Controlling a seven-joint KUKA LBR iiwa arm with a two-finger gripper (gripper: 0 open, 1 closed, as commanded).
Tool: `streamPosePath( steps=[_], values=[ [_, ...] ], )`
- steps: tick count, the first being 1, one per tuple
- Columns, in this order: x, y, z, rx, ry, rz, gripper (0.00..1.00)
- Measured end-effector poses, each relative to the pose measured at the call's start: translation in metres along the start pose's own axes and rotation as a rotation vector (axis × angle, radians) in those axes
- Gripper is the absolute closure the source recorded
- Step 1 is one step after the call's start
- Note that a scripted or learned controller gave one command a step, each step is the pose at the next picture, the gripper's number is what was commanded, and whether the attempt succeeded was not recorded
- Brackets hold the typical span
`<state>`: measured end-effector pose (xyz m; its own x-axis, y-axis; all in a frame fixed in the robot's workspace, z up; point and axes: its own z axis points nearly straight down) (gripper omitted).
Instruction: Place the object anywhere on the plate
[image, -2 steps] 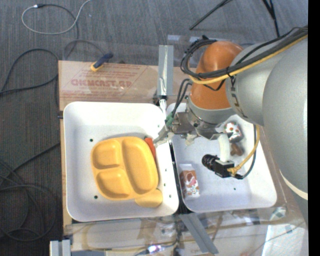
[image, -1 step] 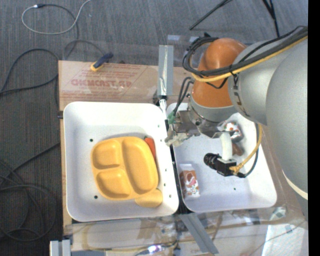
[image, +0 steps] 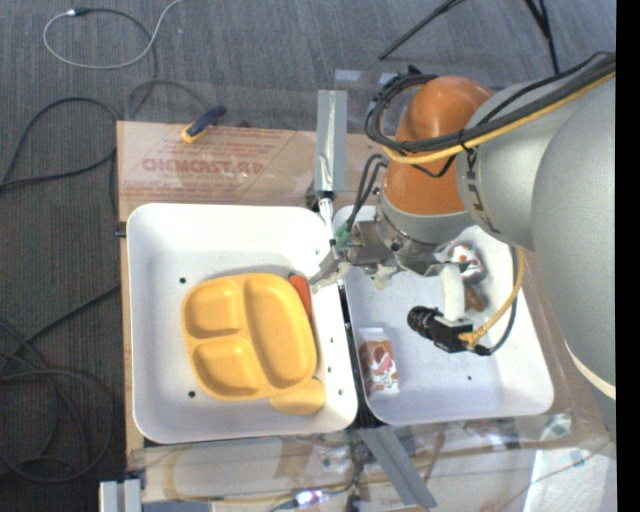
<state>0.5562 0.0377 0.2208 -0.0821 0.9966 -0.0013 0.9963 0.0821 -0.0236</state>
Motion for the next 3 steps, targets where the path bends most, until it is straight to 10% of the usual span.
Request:
streamPosePath(
  steps=[1,2,3],
  values=[
    [-0.0015,-0.0004,-0.0078,0.004,0.000,0.002,1.00],
    [-0.0015,-0.0004,-0.0077,0.004,-0.001,0.002,0.00],
    [-0.0030,-0.0008,-0.0156,0.008,-0.001,0.004,1.00]
  ],
)
